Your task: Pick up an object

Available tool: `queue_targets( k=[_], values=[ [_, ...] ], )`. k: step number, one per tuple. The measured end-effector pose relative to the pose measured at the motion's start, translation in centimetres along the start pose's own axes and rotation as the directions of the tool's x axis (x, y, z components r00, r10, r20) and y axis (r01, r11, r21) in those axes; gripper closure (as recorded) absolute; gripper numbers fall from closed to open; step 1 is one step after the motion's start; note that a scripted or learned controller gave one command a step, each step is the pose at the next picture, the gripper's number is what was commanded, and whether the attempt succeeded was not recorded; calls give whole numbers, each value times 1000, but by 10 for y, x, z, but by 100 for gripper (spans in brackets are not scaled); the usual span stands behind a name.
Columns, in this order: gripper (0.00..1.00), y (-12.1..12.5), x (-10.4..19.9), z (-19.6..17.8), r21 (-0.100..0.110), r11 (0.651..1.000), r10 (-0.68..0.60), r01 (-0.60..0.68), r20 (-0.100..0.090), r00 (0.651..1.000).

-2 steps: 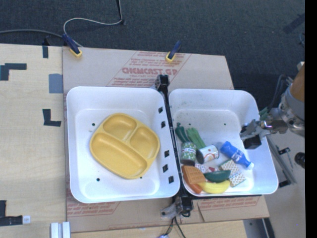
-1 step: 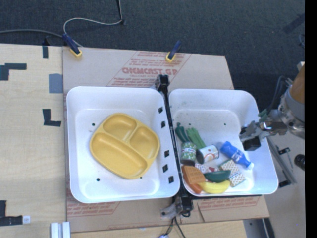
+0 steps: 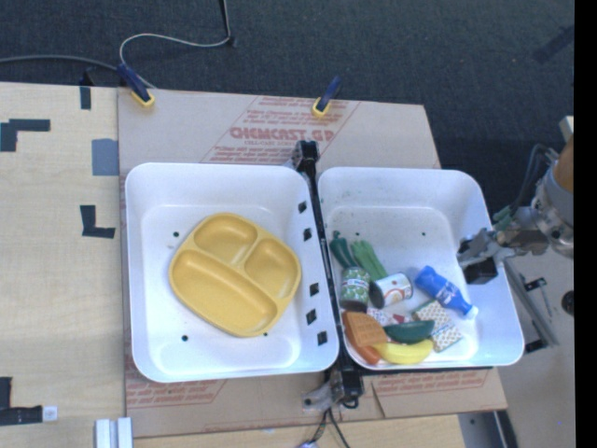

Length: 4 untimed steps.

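Hovering at the right-centre of the frame, the gripper [image 3: 478, 250] is seen over the right-hand rim of the right bin [image 3: 401, 181]; whether it is spread or pressed together cannot be told from this slant. Nothing is seen held in it.

Nearest to it, just down and to the left, a blue bottle [image 3: 443, 292] lies on its side, with a small tin [image 3: 393, 289] close beside it. Further left a green bundle [image 3: 359, 255] is found, and a banana [image 3: 408, 351] lies along the bin's lower wall among other crowded pieces. In the left bin [image 3: 149, 250], at the middle of the frame, a yellow plate [image 3: 235, 273] lies alone.

The bottle is judged the likeliest pick, as it is the closest. A good grasp would probably be made across its narrow width, with the descent kept clear of the rim and the tin, so that nothing is nudged aside.
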<state>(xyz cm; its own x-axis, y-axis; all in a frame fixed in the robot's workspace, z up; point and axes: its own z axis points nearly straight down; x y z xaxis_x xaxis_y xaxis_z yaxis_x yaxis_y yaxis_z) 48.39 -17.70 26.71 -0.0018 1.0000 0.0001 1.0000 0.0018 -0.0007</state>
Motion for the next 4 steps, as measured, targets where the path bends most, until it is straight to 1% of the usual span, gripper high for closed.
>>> queue_targets(
  k=[1,3,4],
  values=[
    [100,0,-11,-1,0,1000,0,0,0,1000],
    [100,0,11,3,0,1000,0,0,0,1000],
    [100,4,9,0,0,1000,0,0,0,1000]
  ],
)
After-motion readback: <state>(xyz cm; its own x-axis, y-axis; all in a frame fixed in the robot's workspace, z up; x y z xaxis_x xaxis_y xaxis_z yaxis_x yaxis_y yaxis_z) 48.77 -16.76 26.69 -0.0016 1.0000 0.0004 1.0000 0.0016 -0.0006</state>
